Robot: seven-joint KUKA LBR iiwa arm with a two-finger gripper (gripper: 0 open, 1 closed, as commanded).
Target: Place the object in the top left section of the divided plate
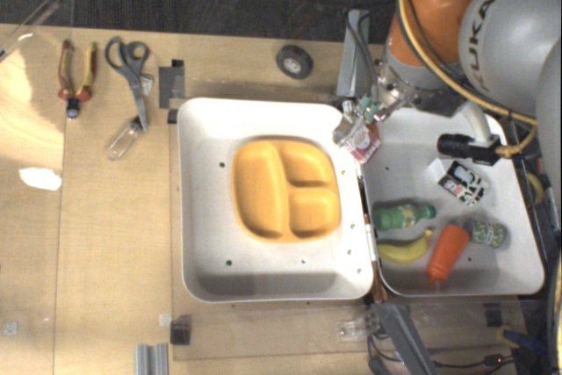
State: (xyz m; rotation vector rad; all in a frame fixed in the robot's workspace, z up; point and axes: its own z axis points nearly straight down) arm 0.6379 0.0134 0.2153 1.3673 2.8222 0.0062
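Object [361,140]: a small pinkish, crumpled-looking packet, hanging at the gripper [358,129] over the ridge where the two white bins meet, near the far right corner of the left bin [206,189]. It appears to be sitting between the fingers, so I am reading the gripper as clamped on it, though the item is too small to identify.

Divided plate [286,189]: yellow, lying in the middle of the left bin, all sections showing bare. The packet is hovering beside and beyond the plate's far right corner, apart from it.

Progress: the pick looks done and the carry is under way; the placing is not yet done. Remaining, by my judgement: travelling across the plate to its top left section, lowering, releasing.

Arm [492,22]: reaching in from the right, its orange band above the wrist, wrist angling down and leftward over the right bin [518,277].

In the right bin: a green bottle [402,215], a banana [404,250], a carrot [446,252].
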